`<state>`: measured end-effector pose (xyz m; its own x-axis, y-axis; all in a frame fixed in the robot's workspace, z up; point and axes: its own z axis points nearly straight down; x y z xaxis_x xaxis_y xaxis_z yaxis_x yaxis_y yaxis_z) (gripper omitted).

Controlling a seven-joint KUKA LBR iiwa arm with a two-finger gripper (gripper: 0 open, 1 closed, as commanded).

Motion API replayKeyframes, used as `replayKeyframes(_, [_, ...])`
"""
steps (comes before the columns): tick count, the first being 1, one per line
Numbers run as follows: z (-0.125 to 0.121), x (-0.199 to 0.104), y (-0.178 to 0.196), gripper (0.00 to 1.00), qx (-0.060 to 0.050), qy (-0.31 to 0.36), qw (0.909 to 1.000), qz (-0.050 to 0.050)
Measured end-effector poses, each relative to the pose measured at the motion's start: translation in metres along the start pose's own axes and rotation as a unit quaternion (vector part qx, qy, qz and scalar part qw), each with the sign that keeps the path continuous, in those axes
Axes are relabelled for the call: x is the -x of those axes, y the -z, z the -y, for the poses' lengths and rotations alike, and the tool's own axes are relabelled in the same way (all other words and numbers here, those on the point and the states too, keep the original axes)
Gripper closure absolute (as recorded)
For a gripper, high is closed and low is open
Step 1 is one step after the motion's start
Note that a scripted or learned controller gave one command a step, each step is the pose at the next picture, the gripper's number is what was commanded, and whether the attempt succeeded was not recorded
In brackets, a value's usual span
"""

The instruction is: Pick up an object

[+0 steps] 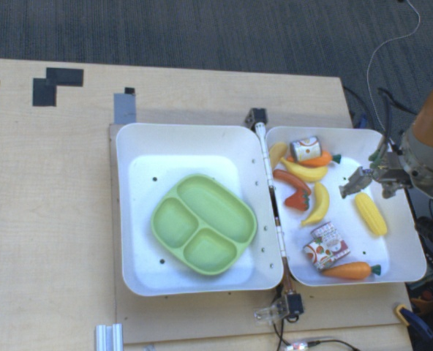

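Looking down at the surface (48,218), we've got two white bins side by side. The left bin (132,152) holds just a green divided plate (204,224), sitting a bit toward its near-right corner. The right bin (407,265) has all the toy food: a corn cob (371,213) toward its right edge, two bananas (309,172) and a red chili (293,183) along its left edge, a small can (305,149) at the far edge, and a snack packet (325,244) with a carrot (348,270) near the front edge. The gripper (369,182) hangs over the right bin just above the corn, fingers spread apart, nothing between them as far as we can see.
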<state>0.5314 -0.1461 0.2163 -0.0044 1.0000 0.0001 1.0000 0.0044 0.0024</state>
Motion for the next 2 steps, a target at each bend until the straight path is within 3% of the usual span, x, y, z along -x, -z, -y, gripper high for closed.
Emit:
replayKeyframes(1, [-0.033, -0.028, -0.122, 0.00, 0.001, -0.001, 1.0000, 0.000])
replayKeyframes(2, [-0.034, -0.029, -0.111, 1.00, 0.002, 0.000, 1.0000, 0.000])
